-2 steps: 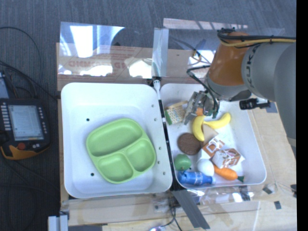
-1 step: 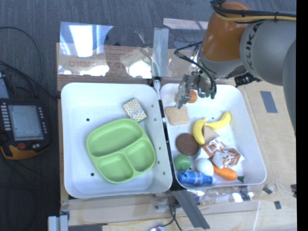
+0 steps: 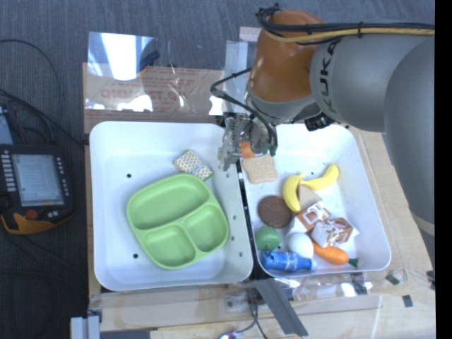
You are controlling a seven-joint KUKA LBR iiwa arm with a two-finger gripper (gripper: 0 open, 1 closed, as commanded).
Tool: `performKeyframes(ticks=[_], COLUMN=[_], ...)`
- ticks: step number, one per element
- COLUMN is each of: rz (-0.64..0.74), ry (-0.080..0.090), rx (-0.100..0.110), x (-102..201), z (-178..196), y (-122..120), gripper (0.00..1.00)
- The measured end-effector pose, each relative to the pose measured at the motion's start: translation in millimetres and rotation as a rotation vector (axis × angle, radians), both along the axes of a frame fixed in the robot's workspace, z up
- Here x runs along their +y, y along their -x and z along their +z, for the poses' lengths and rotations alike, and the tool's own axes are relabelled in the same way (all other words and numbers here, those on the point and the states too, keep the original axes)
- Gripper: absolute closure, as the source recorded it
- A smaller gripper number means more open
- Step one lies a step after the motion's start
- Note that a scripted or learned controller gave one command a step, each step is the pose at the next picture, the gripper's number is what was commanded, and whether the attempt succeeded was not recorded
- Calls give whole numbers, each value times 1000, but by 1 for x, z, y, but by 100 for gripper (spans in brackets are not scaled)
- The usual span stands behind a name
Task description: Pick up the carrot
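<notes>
Camera view: the arm reaches in from the right, its gripper lowered at the right bin's far-left corner, beside the toast; finger state cannot be told. The carrot lies near the front-right corner, touching the carton and egg. A green tray occupies the left bin.

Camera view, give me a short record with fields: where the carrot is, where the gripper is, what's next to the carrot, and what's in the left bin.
carrot: small orange carrot lying near the front of the right white bin
gripper: two-finger gripper at the right bin's back left corner, far from the carrot
carrot neighbours: white egg, blue bottle, small printed carton
left bin: green divided plate, patterned cracker
</notes>
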State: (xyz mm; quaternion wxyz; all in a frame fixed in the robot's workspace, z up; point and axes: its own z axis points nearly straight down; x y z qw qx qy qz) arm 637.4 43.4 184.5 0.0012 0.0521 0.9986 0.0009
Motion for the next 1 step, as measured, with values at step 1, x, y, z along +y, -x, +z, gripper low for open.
performKeyframes(ticks=[1], rz=[-84], ry=[0], rx=[2], x=[51], z=[-1], y=[67], gripper=[100])
